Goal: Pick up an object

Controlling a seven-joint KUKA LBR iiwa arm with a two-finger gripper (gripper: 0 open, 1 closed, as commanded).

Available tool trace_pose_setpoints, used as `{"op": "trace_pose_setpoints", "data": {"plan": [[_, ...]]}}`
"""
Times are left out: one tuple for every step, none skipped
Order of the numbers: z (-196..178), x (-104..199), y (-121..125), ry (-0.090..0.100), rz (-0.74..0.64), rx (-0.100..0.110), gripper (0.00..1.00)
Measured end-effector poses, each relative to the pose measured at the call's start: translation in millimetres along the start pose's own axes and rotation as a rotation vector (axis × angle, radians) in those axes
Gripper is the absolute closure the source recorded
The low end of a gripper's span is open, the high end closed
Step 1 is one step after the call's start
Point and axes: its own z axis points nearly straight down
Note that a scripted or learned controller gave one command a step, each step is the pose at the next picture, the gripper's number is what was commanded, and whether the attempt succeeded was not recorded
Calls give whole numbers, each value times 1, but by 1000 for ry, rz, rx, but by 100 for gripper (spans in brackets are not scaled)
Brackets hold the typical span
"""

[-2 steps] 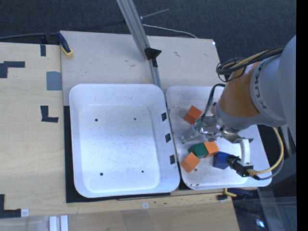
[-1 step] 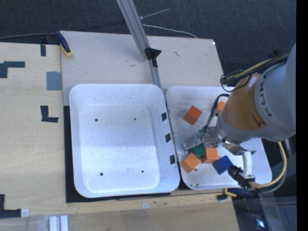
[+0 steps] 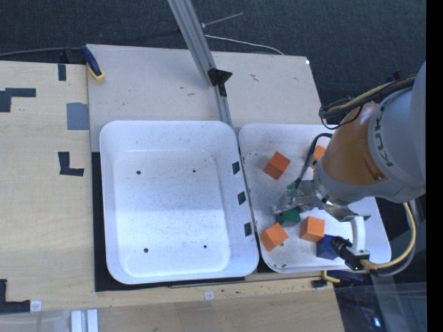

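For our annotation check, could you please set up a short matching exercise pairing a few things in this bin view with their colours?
Things:
1. block under the gripper
2. block at the right bin's near-left corner
3. block by the bin's near-right edge
4. clamp at the bench's far-left corner

Colours:
A. yellow and blue
B. green
C. blue
D. orange

Pairs: 1-B, 2-D, 3-C, 4-A.

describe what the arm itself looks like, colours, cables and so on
The arm is bulky and rounded, with grey shells and a broad orange band above the wrist. Dark lettering runs along the grey housing. Black and yellow cables loop around it. The gripper is a small dark metal assembly.
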Motion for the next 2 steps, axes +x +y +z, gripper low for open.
{"op": "trace_pose_setpoints", "data": {"plan": [[-76, 90, 30, 13, -8, 28, 100], [-71, 180, 78, 12, -7, 32, 100]]}}
